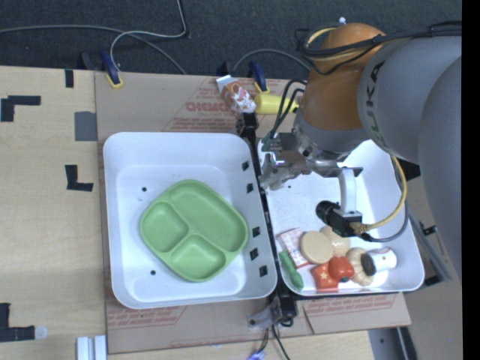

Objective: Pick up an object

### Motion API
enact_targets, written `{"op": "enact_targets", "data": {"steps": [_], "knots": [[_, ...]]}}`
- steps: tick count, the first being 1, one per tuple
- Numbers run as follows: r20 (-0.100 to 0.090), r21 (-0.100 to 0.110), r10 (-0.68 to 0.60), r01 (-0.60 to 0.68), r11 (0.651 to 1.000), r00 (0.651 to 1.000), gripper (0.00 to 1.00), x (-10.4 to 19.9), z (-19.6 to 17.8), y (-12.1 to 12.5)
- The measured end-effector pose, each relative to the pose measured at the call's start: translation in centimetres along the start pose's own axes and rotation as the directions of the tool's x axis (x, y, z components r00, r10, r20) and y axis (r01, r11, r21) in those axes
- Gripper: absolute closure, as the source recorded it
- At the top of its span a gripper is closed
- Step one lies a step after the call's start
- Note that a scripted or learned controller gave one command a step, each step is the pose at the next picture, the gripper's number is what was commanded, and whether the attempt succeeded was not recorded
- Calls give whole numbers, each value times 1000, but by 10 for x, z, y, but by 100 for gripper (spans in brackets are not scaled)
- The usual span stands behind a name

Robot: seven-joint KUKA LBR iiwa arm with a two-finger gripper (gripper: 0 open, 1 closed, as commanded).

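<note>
Cardboard-lined counter (150,100): I am hovering my gripper (279,172), grip state unclear, over the right bin (409,276); toys (337,257) are lying unpicked.

Two bins sit side by side on the bench. Left bin (120,201): divided plate (193,229) lies in its middle, toward the near edge. Right bin (409,272): cluster of small objects (337,259) packed along the near edge, toward the near left corner. Arm (352,96) overhangs its far half.
</note>
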State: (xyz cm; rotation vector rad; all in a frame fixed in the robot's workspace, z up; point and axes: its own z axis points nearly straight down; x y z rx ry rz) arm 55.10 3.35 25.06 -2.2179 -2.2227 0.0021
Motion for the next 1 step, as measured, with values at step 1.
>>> {"op": "enact_targets", "data": {"steps": [1], "knots": [[2,-1,2,-2,1000,1000,100,-88,-8,-17]]}}
